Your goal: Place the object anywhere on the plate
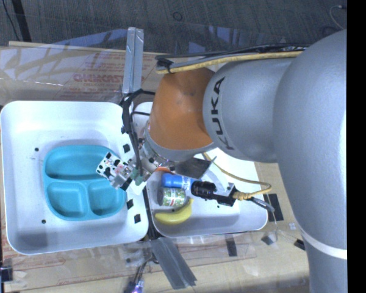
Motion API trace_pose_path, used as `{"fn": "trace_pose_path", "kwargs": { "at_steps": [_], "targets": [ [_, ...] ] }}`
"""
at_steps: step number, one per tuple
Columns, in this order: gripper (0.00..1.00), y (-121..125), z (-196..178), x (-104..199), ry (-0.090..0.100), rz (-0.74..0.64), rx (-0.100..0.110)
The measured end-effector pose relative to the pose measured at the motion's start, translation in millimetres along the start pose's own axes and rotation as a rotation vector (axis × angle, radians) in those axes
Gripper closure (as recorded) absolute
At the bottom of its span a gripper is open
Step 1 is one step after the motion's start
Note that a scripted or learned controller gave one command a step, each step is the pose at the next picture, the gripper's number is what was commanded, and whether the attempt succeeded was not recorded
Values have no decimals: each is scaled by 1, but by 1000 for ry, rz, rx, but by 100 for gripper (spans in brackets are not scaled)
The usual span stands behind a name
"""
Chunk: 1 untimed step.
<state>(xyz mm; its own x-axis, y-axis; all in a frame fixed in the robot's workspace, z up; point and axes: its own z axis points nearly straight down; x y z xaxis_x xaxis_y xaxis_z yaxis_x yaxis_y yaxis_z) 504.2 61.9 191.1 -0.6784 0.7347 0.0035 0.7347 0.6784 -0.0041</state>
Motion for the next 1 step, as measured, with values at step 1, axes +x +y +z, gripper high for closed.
{"fn": "trace_pose_path", "kwargs": {
  "at_steps": [1],
  "targets": [
    [0, 0, 0, -1, -1, 1, 0]
  ]
}}
